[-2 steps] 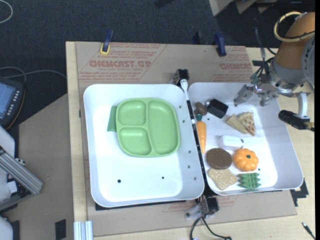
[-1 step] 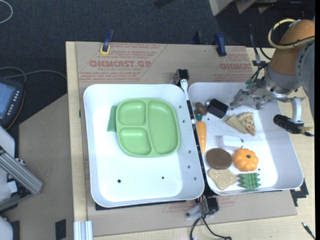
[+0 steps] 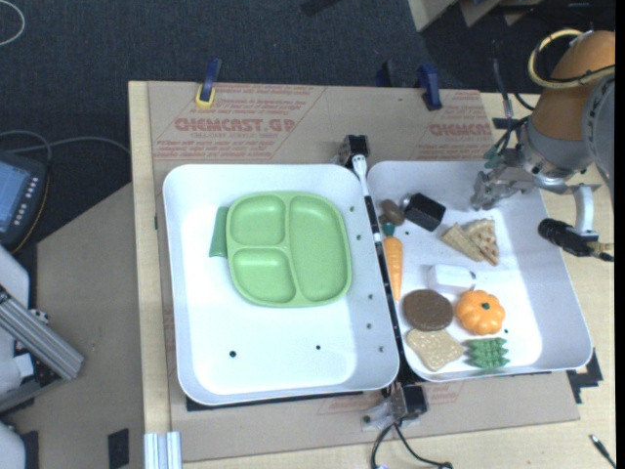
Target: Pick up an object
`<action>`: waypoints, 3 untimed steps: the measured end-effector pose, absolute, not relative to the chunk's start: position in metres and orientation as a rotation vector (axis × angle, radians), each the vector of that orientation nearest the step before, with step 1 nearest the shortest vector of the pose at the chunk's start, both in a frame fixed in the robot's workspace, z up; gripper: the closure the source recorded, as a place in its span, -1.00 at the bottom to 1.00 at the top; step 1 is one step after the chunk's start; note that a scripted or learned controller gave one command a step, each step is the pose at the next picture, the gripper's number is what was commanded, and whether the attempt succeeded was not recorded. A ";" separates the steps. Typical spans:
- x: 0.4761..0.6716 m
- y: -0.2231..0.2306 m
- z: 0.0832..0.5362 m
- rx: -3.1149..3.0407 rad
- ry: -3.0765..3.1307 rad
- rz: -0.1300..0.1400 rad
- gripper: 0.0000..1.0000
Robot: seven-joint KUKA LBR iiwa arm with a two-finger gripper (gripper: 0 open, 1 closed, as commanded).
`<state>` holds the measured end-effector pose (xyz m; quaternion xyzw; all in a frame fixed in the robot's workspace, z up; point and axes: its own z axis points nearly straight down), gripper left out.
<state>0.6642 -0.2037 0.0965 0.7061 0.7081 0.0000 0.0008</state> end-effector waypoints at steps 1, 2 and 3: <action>0.657 -0.209 0.151 2.217 2.217 0.004 1.00; 0.661 -0.202 0.199 2.214 2.218 0.006 1.00; 0.662 -0.203 0.227 2.217 2.218 0.004 1.00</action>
